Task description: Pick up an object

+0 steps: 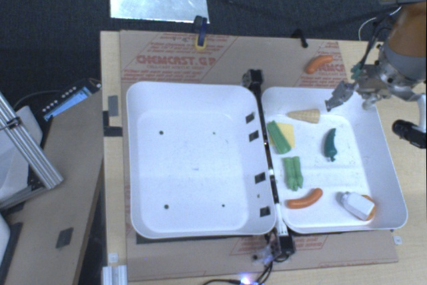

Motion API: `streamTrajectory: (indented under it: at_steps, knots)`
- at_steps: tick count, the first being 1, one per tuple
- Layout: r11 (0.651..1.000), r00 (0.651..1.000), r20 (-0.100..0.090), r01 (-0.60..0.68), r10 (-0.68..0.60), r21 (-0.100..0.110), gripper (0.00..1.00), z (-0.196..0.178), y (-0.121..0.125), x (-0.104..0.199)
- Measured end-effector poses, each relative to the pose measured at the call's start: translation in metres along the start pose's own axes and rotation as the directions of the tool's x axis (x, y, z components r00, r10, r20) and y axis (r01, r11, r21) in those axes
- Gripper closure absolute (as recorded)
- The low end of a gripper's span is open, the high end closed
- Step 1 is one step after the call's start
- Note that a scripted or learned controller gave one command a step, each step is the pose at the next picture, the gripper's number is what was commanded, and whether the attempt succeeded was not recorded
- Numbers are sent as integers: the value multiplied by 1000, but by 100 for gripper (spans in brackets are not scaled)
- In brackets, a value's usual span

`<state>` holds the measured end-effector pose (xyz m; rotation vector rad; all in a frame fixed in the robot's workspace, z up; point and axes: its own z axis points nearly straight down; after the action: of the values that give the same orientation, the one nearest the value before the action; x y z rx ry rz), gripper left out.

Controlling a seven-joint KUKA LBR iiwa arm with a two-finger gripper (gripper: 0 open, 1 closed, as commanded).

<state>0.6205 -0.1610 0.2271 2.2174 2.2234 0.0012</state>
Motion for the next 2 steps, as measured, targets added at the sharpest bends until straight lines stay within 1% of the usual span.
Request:
streamTrajectory:
  at_steps: [1,2]
  knots:
    - [1000,1000,-3,6,-6,4,0,20,-33,66]
    - [1000,1000,0,3,-3,-3,100,7,-30,62]
